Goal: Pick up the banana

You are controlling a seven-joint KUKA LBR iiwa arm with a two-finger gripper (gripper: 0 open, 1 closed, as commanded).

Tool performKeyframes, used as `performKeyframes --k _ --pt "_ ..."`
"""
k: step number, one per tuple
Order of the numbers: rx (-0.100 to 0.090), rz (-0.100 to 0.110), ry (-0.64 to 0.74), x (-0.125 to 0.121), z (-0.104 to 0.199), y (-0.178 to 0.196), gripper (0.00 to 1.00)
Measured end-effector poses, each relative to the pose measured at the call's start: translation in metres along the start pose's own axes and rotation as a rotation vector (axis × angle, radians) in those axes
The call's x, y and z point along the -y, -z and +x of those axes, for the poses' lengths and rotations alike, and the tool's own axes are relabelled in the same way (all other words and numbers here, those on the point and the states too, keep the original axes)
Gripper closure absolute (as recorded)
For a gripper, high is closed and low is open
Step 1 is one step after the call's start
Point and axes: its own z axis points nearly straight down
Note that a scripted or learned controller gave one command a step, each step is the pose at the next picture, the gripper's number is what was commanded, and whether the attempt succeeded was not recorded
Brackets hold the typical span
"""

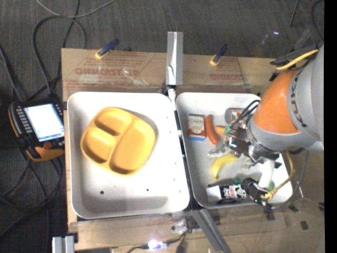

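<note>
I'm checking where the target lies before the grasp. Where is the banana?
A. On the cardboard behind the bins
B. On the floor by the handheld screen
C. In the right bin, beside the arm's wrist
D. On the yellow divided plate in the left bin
C: the banana lies on the floor of the right bin, just left of the arm's wrist, while the yellow divided plate sits in the left bin.

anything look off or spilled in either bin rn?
Nothing spilled or damaged. The yellow divided tray sits askew, rotated in the left bin. In the right bin the banana, a small carton and an orange stick-shaped item lie loosely scattered. The gripper hangs over the banana.
</note>
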Motion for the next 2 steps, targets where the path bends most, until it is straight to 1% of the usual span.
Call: performKeyframes --k 1,2 --pt "-0.007 -0.01 -0.004 -0.0196 -0.0259 -0.0935 0.0" --pt "-0.007 -0.009 -0.003 -0.0197 -0.0248 -0.0852 1.0"
